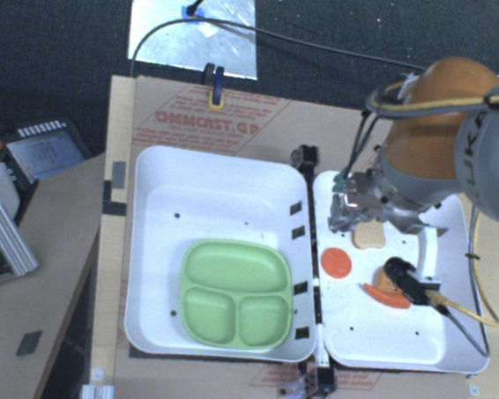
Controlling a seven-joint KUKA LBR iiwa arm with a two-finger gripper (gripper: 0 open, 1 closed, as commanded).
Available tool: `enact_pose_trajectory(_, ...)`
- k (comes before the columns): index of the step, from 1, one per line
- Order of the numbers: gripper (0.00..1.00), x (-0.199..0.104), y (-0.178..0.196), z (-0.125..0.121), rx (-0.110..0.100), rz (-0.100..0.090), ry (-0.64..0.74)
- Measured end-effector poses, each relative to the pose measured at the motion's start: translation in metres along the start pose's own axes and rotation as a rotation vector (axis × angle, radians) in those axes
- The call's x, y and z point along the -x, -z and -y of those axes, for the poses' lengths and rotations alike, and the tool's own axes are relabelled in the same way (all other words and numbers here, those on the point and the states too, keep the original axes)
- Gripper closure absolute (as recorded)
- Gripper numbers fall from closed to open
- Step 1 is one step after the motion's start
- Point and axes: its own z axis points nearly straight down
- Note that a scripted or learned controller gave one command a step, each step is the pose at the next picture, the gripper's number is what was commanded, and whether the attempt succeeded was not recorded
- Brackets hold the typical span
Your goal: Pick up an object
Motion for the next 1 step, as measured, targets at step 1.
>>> enact_pose_trajectory(1,1.00,-0.0473,0.0031,0.0047,0.000,0.000,-0.001)
